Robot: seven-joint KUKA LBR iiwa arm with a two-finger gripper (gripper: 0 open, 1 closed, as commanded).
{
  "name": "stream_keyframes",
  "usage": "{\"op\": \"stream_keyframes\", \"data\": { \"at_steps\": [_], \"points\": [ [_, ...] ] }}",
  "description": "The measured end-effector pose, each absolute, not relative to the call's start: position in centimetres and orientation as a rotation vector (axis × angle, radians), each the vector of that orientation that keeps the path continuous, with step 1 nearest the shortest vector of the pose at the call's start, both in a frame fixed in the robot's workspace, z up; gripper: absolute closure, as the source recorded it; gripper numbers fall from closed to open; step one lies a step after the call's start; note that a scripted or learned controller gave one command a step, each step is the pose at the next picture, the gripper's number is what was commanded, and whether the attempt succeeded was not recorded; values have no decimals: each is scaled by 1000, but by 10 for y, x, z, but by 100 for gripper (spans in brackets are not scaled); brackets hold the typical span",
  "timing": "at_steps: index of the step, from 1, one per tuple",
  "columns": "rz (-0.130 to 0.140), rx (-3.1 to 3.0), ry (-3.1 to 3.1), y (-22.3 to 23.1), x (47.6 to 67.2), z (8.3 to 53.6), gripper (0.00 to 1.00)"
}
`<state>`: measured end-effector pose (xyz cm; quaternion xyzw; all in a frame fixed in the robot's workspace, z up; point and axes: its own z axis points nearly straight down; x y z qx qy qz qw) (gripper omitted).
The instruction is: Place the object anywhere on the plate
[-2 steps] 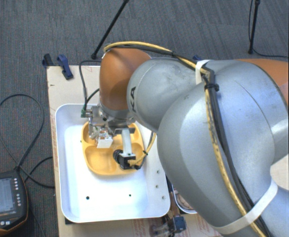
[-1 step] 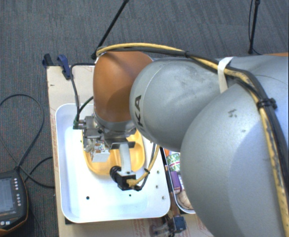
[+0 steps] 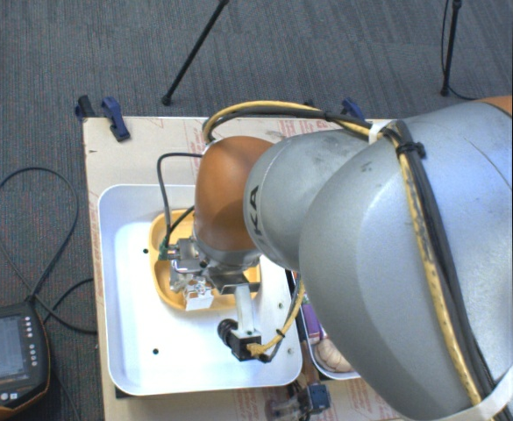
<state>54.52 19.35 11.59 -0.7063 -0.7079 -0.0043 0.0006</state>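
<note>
Arm down over the yellow plate in the left bin, gripper state hidden.

The gripper (image 3: pixel 196 289) sits low over the yellow plate (image 3: pixel 163 274), left of the frame's centre, its metal and white parts seen from above; whether its fingers are spread or closed cannot be told, and no object can be made out between them or on the plate. The plate's rim shows as a yellow crescent to the gripper's left and below it, lying in the left white bin (image 3: pixel 133 340). The orange band (image 3: pixel 225 196) rises just above the gripper, and the grey arm (image 3: pixel 388 261) fills the right of the frame. The right bin (image 3: pixel 326 371) peeks out at lower centre-right. A teach pendant (image 3: pixel 6 362) lies on the carpet at lower left.
</note>
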Motion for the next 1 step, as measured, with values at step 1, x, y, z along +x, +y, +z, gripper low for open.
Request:
{"op": "stream_keyframes", "data": {
  "at_steps": [1],
  "points": [
    [-21, -2215, -2225, 189, 545, 115, 100]
  ]
}}
